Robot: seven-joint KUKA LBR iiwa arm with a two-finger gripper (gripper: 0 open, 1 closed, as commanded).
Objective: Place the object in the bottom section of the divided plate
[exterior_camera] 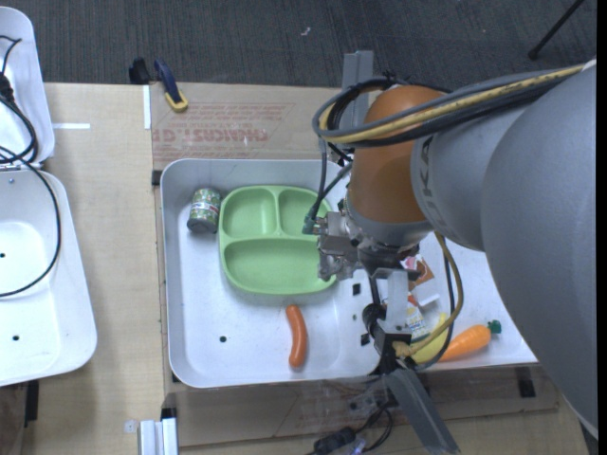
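Task is looking barely begun, judging by how things are lying. The green divided plate is sitting in the upper middle of the rt-hand white bin. Its wide bottom section is showing bare green w/ nothing resting in it. The two small top sections are looking bare too, as far as the arm lets me see.

The grey arm is reaching in from the rt, and the tool is hanging over the plate's rt edge, approx. where the bottom section meets the rim. Its working end is pointing away from the cam, so I cannot tell whether it is spread, pressed together or pinching anything.

The task line isn't saying which thing is "the object" (so I'm only listing candidates):
- an orange-red sausage is lying on the bin floor just below the plate, apart from it;
- a small can w/ a green label is standing just beside the plate's left rim;
- a carrot and a banana are lying close together at the bin's lower rt, partly behind the wrist.

None is visibly being carried. In my reading nearly everything is remaining: grasping, lifting, carrying over the bottom section, letting go.
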